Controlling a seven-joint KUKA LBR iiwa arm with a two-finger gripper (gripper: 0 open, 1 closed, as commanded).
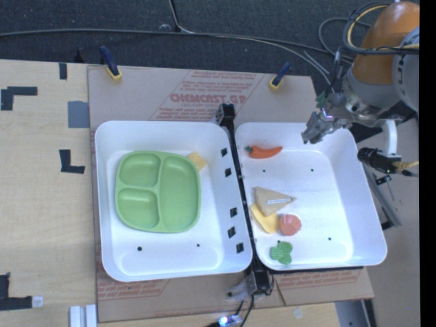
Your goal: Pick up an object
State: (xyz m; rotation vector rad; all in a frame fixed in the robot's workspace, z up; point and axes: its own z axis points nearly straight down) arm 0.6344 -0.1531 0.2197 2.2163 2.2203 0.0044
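The right bin (340, 182) holds an orange carrot (265, 152) near its back left. A tan wedge (272, 200) lies on a yellow piece (263, 219), with a red round piece (290, 225) beside them and a green piece (281, 252) near the front. My gripper (315, 133) hangs over the back right corner of this bin, to the right of the carrot and apart from it. Nothing shows between its fingers.
The left bin (109, 251) holds a green divided plate (159, 191), with a small yellow piece (197, 160) at the plate's back right corner. A black divider (234, 189) runs between the bins. Cables (381, 161) hang to the right of the right bin.
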